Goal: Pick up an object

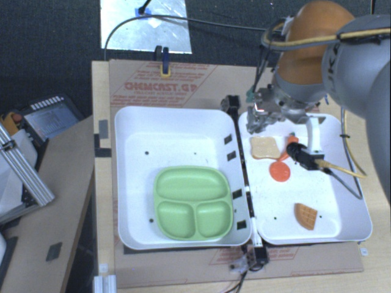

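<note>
The right bin (351,215) holds three things. A pale slice of toast (264,147) lies near its back left, a flat red disc (280,171) with a short orange stem sits just in front of it, and a brown waffle piece (306,215) lies toward the front. My gripper (257,121) hangs over the back left corner of this bin, just behind the toast and slightly above it. Nothing shows in its grasp.
In the left bin (131,163) a green divided plate (193,201) lies at the front right. A black divider with clips (239,163) runs between the bins. The grey arm with its orange band (311,41) fills the space above the right bin's back.
</note>
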Controlling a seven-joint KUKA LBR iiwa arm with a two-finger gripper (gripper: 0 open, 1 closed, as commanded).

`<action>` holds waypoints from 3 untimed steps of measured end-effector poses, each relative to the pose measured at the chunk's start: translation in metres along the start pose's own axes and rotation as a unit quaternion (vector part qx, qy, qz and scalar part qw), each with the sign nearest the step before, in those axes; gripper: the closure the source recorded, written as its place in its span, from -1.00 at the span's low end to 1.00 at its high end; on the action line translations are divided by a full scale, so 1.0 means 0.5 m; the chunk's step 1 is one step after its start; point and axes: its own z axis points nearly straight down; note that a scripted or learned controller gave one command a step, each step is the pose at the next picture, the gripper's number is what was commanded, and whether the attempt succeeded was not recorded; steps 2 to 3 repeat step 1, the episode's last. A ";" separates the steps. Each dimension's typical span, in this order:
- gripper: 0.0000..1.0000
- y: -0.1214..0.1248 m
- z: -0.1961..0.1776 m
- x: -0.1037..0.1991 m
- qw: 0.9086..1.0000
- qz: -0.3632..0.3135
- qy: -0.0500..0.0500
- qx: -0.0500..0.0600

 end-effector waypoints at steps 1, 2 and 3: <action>1.00 -0.008 0.028 0.113 1.000 -0.001 0.000 0.000; 1.00 -0.008 0.028 0.113 1.000 -0.001 0.000 0.000; 1.00 -0.008 0.028 0.113 1.000 -0.001 0.000 0.000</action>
